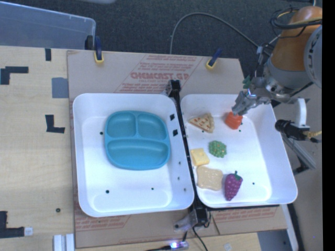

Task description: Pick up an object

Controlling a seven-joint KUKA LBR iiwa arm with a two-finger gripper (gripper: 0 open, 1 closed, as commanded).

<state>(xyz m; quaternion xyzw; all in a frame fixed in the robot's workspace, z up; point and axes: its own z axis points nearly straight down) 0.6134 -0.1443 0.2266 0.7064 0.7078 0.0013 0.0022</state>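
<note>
Right now the bench (31, 140) is filling most of the frame, its pale wood top running off the left edge, with a cardboard sheet (157, 72) lying over it and two yellow clamps (98, 56) pinching that sheet along its upper edge. Sitting on the cardboard are two shallow white bins side by side: the left bin (89, 192) is taking up the middle of the frame, and the right bin (272, 166) is lying just beside it toward the right. A blue divided plate (137, 140) is resting flat in the left bin, toward its upper half. The arm (301, 46) is leaning in from the upper right corner, orange band showing above the grey wrist, and the gripper (242, 107) is hanging over the upper part of the right bin, directly above a small orange-red object (234, 121); whether its fingers are released or clenched I cannot tell from this angle, and the object is lying on the bin floor under the tip. Lower in the same bin a purple grape bunch (232, 185) is lying near the bottom edge, a slice of toast (209, 178) just left of it, a triangular cracker-like wedge (202, 123) near the upper left, a yellow cheese cube (199, 156) and a green broccoli floret (218, 149) sitting between them.
</note>
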